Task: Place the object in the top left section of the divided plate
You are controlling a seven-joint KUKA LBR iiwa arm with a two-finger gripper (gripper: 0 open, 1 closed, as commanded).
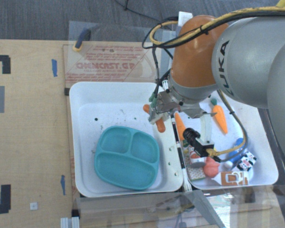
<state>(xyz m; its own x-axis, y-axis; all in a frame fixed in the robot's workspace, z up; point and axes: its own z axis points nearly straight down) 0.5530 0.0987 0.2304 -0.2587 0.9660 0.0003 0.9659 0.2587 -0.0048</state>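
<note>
- The arm's gripper (157,112) hangs over the right edge of the left bin (80,127), just up and to the right of the teal divided plate (127,157).
- Small orange bits show at the gripper, one by its left side and one just under it. They look like a little orange thing (160,125) stuck between the fingers, so I think the fingers are pinching it, but it is small and hard to see well.
- The plate has three parts, and I see nothing lying in any of them. So the top left part is still waiting for its object.
- My guess is that the picking up is done and the putting down is left. The arm has to go down and left to get over that top left part, then let go.
- The right bin (266,175) has carrots (220,118), a pink ball (211,167) and other small toys in it.
- The grey arm says "KUKA" in black letters, partly cut off.
- A clear sheet (109,65) above the left bin has red writing on it, too faint for me to read.
</note>
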